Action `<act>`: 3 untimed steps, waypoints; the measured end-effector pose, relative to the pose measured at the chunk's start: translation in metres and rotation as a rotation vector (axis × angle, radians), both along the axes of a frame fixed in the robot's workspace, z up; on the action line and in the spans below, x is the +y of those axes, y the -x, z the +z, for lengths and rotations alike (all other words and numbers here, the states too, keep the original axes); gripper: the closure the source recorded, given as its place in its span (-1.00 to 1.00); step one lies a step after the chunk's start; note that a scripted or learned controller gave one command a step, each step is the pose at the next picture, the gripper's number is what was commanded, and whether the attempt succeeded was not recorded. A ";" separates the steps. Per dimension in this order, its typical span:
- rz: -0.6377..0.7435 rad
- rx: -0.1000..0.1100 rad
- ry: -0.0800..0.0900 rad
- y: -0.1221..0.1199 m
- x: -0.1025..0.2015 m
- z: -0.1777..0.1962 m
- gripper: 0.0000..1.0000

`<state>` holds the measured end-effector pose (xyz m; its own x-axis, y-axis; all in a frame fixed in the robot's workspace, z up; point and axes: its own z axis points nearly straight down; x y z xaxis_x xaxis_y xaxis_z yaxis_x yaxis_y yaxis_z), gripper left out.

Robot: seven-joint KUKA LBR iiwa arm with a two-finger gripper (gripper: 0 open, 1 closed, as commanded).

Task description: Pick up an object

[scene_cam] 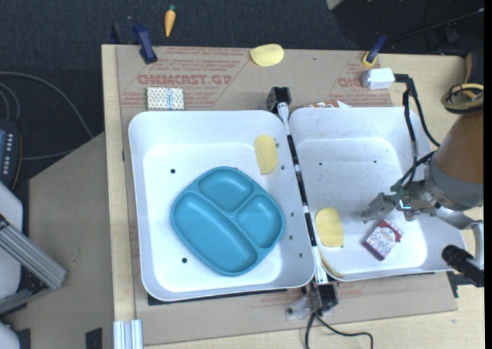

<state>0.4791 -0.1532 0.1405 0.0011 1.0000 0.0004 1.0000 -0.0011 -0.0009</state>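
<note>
Camera view from above has the gripper (397, 205) low in the right bin (346, 136), its fingers (382, 203) spread apart and pinching nothing. Just below them, a little toward the bin's near wall, lies a small red-and-white packet (382, 239), close to the fingertips but whether touching I cannot tell. Further off to the fingers' left, a yellow piece (330, 227) sits by the divider, and beyond it the blue tray (227, 220) lies in the left bin (154, 147).

Two white bins (146, 186), one blue tray (227, 221), three yellow pieces (267, 55), one red packet (382, 240)
</note>
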 end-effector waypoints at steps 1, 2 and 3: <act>0.001 0.001 -0.001 0.000 0.014 -0.024 -1.00; 0.000 0.001 0.000 0.001 -0.018 -0.056 -1.00; 0.000 -0.001 0.000 0.000 -0.018 -0.046 1.00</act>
<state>0.4790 -0.1713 0.0941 0.0011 1.0000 0.0003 1.0000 -0.0011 -0.0003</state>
